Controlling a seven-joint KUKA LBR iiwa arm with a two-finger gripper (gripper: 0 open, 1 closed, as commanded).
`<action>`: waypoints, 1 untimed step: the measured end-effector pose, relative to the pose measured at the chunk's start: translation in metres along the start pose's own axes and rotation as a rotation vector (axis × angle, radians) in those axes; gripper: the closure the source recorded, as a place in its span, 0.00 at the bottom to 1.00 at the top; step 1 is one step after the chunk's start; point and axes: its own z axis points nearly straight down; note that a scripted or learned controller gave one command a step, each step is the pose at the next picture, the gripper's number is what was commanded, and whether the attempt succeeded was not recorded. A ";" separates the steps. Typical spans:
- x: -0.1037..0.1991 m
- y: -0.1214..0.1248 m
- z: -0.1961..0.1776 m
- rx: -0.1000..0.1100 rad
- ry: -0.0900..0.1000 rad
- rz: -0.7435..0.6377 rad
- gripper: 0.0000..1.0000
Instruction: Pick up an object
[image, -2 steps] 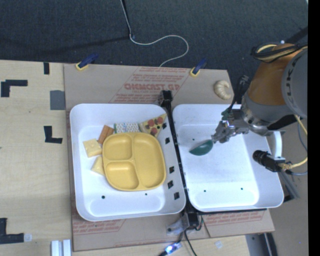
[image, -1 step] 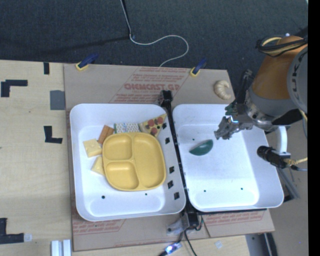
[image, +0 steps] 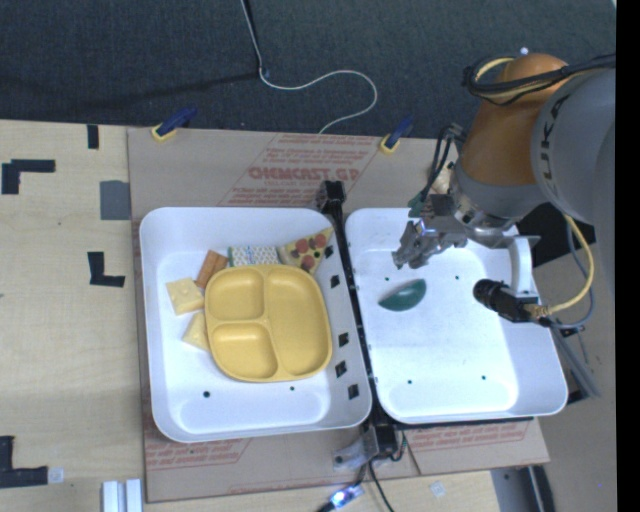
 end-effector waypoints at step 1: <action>0.052 0.007 0.014 0.002 -0.002 0.002 1.00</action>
